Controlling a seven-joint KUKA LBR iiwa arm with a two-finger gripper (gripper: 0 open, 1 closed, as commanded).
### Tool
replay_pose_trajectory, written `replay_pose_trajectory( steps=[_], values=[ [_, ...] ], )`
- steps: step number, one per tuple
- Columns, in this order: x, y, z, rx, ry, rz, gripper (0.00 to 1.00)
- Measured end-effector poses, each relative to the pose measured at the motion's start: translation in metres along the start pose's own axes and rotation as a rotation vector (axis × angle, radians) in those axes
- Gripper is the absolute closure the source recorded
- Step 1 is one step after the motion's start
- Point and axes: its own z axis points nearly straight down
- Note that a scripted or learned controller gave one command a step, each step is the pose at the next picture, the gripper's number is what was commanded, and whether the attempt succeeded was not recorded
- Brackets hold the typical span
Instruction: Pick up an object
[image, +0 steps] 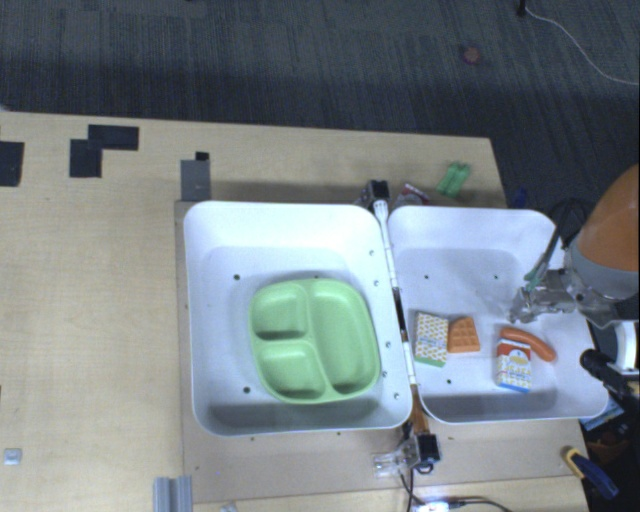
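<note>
Four small objects lie on the floor of the right bin (470, 250), toward its near side. Nearest is a small printed carton (514, 368) with a red and white top, lying flat. Just behind it, almost touching, lies a toy sausage (528, 343), orange-red and set at a slant. To their left sit a green-and-white patterned packet (431, 338) and an orange waffle-like piece (463, 336), side by side and touching each other.

The gripper (532, 303) hangs just behind the toy sausage, low over the bin floor near the bin's right wall. It shows as a cluster of pale metal parts, and nothing can be seen between its fingers. How far apart those fingers stand cannot be told from this slanted overhead angle. A thin rod or cable rises from it toward the far right corner of the bin.

The arm (612, 250) enters from the right, with its orange band at the frame's edge and grey wrist parts below it, bent down toward the bin.

The left bin (210, 300) sits flush against the right one. On its floor lies a light green divided tray (313, 340), with two small compartments on its left and one long compartment on its right.

Both bins rest on a pale wooden bench (90, 330). Farther back, a small green item (455, 179) lies on the bench just behind the right bin. Dark square patches mark the bench's far left. Beyond the bench is dark grey carpet (300, 50).
</note>
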Motion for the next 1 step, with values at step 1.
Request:
replay_pose_trajectory(
  steps=[1],
  values=[
    [0.0, -0.0001, 0.0001, 0.0, 0.0, 0.0, 0.0]
  ],
)
